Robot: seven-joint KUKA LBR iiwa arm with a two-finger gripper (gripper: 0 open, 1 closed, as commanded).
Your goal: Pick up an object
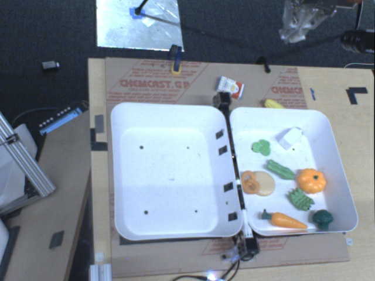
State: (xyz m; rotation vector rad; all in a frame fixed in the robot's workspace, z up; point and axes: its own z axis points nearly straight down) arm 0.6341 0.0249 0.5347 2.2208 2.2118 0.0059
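1. Carrot [284,219] lies along the right bin [345,206] front wall, broccoli [322,218] just beside it.
2. Pumpkin [310,180], pickle [280,169] and white block [290,137] sit farther back.
3. Gripper [297,25] hangs beyond the bench, top right, well apart from both bins; grip state cannot be told.
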